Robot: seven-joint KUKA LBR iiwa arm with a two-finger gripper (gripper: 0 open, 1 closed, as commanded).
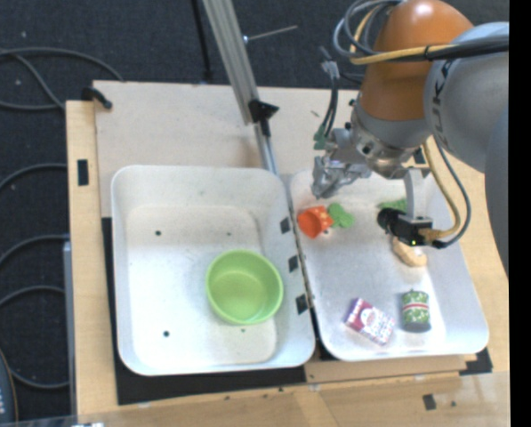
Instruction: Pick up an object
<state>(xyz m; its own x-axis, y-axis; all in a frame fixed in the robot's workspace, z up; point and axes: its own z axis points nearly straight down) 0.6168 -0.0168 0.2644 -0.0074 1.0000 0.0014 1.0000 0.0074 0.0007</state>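
Presumably aiming at the orange toy (314,222), the gripper (329,185) hangs just above it at 1 o'clock. Whether its jaws are apart, I cannot tell. The green bowl (244,286) sits alone in the left bin (149,194).

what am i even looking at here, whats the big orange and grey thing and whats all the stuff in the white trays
The big orange and grey thing is a robot arm, reaching in from the right. At its tip is a gripper, the part meant to pick things up; it hangs just above the right bin, and I cannot tell whether it is open or shut. One camera looks down at a slant on a bench with two shallow white bins. The left bin holds a green bowl. The right bin holds an orange toy with a green top, a tan piece, a small dark green can and a pink and white packet. Nothing is visibly held.
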